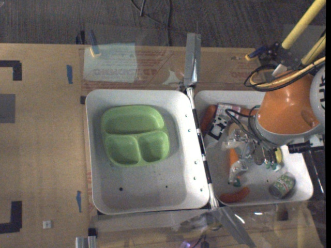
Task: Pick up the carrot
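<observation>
Your bench carries 2 white bins. Left bin (98,138): 1 green divided plate (135,134), 3 compartments, resting in the bin's upper half. Right bin (302,187): the arm's orange band (287,110) hangs over it, with the gripper (243,167) low among the clutter. You cannot tell whether the claw is released or clenched. The carrot (234,159) lies just beside the gripper, near the bin's middle. Also there: 1 red sausage (235,195) at the bottom edge, 1 small can (282,185) at lower right.

The divided plate (135,134) was pale green in its white bin (98,138). The carrot (234,160) showed orange, and the arm's band (285,106) orange too.
</observation>
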